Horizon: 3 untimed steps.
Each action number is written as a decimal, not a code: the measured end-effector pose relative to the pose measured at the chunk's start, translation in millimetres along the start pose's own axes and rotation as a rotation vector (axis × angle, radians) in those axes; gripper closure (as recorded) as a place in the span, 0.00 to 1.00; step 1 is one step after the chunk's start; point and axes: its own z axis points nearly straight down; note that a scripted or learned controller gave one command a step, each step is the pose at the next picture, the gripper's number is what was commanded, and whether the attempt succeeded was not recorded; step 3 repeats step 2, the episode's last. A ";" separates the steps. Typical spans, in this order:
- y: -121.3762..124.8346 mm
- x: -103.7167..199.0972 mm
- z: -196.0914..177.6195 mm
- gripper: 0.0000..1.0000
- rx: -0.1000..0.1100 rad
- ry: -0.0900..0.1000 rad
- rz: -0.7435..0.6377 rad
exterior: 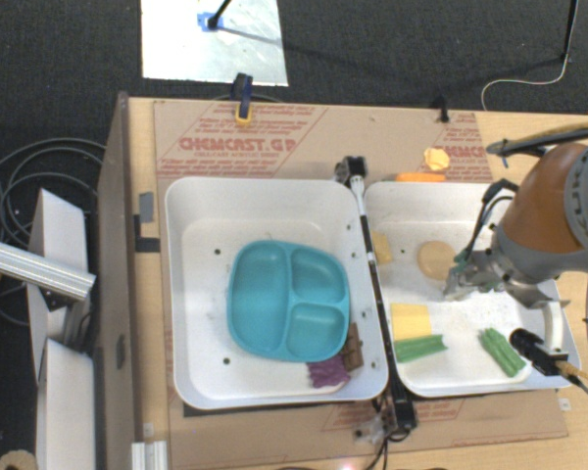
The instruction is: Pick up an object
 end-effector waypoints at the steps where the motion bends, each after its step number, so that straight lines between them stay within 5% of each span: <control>1: -29.7 -30.1 -128.0 1.00 -0.011 -0.006 0.006; 2: 27.0 54.6 -78.4 1.00 0.000 0.002 -0.009; 3: 27.0 54.6 -78.4 1.00 0.000 0.002 -0.009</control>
